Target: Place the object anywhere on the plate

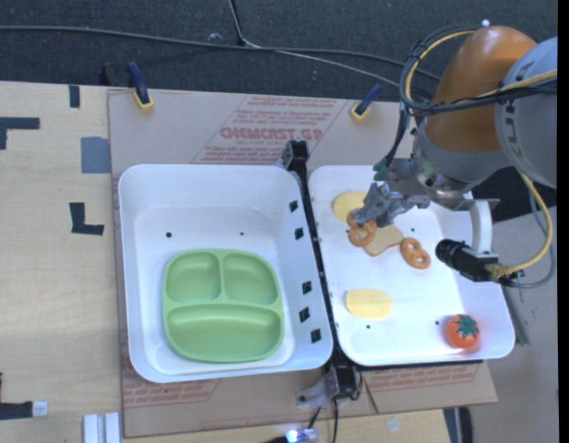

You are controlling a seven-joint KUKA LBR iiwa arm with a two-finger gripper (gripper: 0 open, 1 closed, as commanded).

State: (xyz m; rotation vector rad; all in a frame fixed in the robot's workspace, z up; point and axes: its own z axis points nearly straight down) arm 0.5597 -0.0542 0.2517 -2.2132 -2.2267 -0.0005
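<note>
1. Nearest us, at the lower edge of the bench, we see a dark clamp (329,388) at the seam where the two white bins meet; its details are too small to make out.
2. We see the left bin (137,192) holding a green plate (223,305) with three compartments, two small ones at the far side and one wide one toward us. Nothing lies on the plate.
3. We see the right bin (488,349) holding several small food pieces: a pale yellow oval (369,303) near the front, a red tomato (461,331) with a green top in the near right corner, and a brown pretzel (415,253) toward the middle.
4. We see the gripper (368,216) lowered into the far part of the right bin, over a cluster of pieces: a yellow disc (347,204), a brown ring (360,236) and a tan flat piece (386,240). The gripper partly covers the yellow disc, so its outline is cut off.
5. We cannot tell whether the claw is apart, together or clamped on anything; it blurs into the pieces beneath.
6. We see the arm (478,90), grey and orange, entering from the right, with cables looping around it and hiding the bin's far right corner.
</note>
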